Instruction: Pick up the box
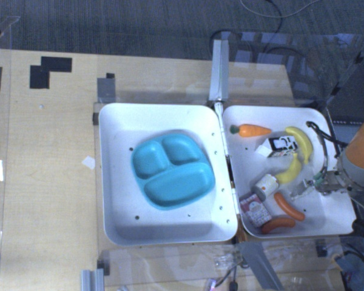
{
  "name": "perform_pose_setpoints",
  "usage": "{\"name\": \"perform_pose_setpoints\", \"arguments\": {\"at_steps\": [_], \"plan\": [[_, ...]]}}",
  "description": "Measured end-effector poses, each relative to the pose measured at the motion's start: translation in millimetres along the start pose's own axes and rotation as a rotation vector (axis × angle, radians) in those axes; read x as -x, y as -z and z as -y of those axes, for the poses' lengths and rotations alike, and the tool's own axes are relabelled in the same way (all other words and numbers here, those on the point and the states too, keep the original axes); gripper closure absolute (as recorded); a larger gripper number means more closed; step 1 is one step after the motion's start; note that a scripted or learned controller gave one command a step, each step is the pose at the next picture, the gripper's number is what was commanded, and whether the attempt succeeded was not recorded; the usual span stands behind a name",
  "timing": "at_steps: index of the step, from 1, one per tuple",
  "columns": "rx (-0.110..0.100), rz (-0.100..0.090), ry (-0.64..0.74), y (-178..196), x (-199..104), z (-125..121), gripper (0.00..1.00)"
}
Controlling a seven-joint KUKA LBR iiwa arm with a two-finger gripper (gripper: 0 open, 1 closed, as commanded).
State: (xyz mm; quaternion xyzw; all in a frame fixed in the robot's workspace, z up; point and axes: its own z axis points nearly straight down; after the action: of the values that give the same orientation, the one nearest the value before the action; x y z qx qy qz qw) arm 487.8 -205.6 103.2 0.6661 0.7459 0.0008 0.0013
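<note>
A small box (255,210) with red and white print lies flat near the front left corner of the right bin (333,220). My gripper (312,187) hangs low over the right half of that bin, to the right of the box and clear of it. Between the gripper and the box lie a red sausage (289,206) and a grey and white cylinder (266,185). Nothing shows in the gripper's grasp.
The right bin also holds a carrot (253,130), a banana (297,156), a black and white packet (281,144) and a second sausage (278,224). A blue divided plate (173,170) lies in the left bin (118,138). Black cables (321,135) trail along the right bin's far right.
</note>
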Motion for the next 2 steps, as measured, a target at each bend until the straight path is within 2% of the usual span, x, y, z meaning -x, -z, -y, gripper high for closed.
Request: {"name": "perform_pose_setpoints", "arguments": {"at_steps": [1,2], "plan": [[0.006,0.003,0.001,11,0,-2,1.00],[0.005,0.001,0.038,126,-74,-16,1.00]]}}
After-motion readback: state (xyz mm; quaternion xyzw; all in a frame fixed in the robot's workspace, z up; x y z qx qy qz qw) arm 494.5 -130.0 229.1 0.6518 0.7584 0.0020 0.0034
